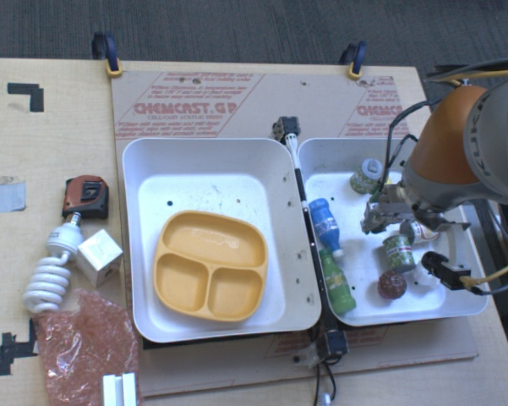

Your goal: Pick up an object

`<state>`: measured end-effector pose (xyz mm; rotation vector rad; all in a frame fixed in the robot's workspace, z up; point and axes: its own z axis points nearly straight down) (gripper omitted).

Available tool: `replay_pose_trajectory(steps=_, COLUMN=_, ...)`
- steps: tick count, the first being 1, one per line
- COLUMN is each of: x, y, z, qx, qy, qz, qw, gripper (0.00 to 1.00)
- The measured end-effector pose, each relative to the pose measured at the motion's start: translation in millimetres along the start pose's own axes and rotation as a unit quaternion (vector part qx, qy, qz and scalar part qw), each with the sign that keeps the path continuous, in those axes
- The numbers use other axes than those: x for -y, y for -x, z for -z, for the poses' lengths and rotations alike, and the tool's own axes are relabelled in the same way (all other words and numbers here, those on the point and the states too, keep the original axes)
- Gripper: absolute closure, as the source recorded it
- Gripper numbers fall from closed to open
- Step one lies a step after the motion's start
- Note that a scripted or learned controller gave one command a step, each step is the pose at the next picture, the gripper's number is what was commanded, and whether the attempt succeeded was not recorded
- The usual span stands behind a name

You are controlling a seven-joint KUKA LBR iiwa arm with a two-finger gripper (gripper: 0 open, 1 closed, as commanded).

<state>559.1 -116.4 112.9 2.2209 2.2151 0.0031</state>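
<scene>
On the table (59,74), well to the left of the left white bin (144,227), lie a black and orange tape measure (85,197), a white spiral light bulb (51,269), a small white cube (100,252) touching the bulb, and a crinkled pink plastic bag (84,345) below them; inside the left white bin rests a yellow three-compartment plastic plate (210,265), set toward the bin's lower part; a black divider rail (300,193) runs along the bin's right wall, where it meets the right white bin (338,155). Just right of that shared wall lie a blue plastic bottle (325,224) and, below it and nearly touching, a green plastic bottle (336,284); farther from the left bin, near the right bin's upper wall, sits a small pale round container (368,174); beyond the bottles stand a small green-labelled can (399,250) and a dark reddish round object (392,285) just below it. The grey arm with its orange band (448,138) reaches over the right bin, and the end effector (387,214) hangs just above the green-labelled can; whether it is released or clenched cannot be told, since the wrist hides that part.
</scene>
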Motion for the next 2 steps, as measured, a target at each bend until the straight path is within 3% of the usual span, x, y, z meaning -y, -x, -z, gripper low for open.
replay_pose_trajectory(steps=1, x=0, y=0, z=0, qx=0.0, qy=0.0, qz=0.0, qw=1.0, gripper=0.0)
replay_pose_trajectory(steps=2, x=50, y=-17, z=-21, qx=-0.001, qy=-0.003, qz=0.001, qw=1.0, gripper=0.0)
